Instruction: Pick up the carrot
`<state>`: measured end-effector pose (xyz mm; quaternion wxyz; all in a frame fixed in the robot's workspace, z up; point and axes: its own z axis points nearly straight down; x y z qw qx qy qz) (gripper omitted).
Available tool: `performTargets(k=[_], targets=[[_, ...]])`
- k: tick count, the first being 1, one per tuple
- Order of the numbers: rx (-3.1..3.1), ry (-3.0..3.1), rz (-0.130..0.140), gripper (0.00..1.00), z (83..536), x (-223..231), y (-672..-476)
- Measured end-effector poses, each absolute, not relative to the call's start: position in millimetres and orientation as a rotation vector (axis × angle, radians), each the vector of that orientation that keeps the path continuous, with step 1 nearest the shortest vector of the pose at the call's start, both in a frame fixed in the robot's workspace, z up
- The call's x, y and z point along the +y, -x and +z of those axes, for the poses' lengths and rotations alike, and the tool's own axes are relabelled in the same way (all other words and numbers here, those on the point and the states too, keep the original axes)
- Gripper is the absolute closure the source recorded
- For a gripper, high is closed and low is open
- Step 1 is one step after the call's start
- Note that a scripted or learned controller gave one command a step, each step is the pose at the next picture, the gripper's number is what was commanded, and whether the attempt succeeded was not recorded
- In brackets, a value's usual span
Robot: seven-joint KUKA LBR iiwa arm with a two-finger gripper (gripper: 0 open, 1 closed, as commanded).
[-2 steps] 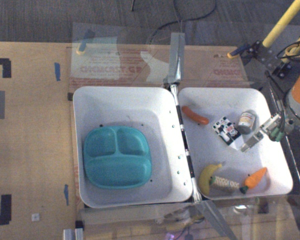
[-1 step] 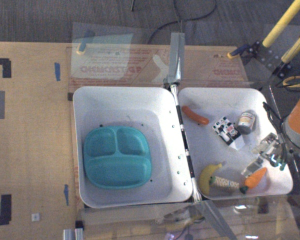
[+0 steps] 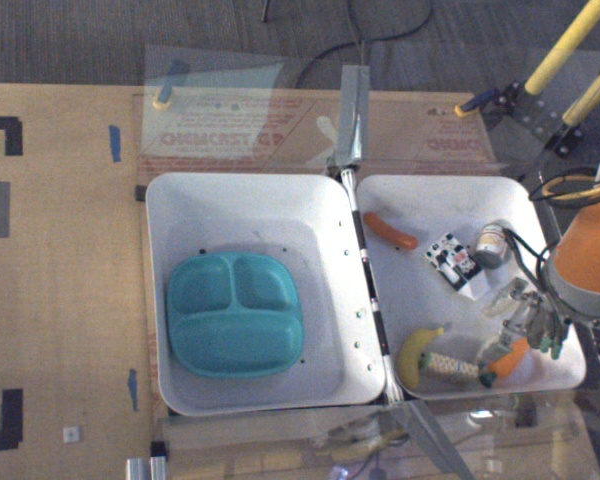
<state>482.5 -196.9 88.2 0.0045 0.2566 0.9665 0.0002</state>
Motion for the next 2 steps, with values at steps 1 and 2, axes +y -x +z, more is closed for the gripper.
performTargets(k=[1, 2], targets=[[3.103, -0.403, -0.004, 0.0, 88.8, -174.3, -482.6], [3.089, -0.407, -0.004, 1.0, 100.4, -175.2, -485.6]])
